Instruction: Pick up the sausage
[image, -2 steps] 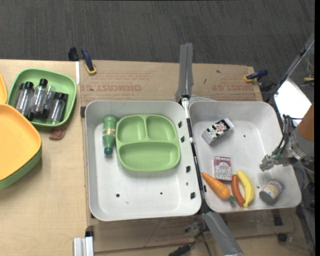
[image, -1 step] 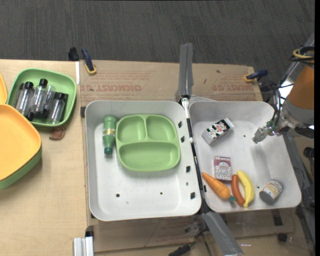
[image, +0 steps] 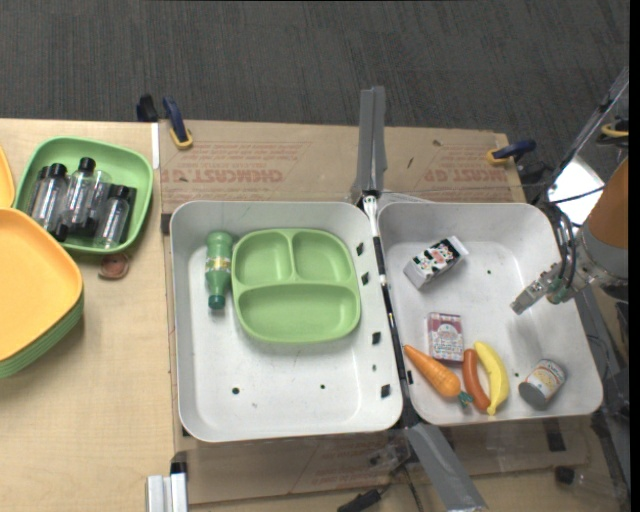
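Observation:
The sausage (image: 474, 379) is a short reddish-brown link near the front of the right bin (image: 500, 240). It lies squeezed between an orange carrot (image: 433, 368) on its left and a yellow banana (image: 493, 375) on its right. My gripper (image: 535, 294) hangs over the right side of that bin, up and to the right of the sausage and well apart from it. Nothing is seen in its grasp.
A small can (image: 542, 383) sits right of the banana, with a red card box (image: 445, 335) above the carrot and a black-and-white carton (image: 436, 261) further back. The left bin (image: 290, 400) holds a green divided plate (image: 296, 285) and a green bottle (image: 218, 268).

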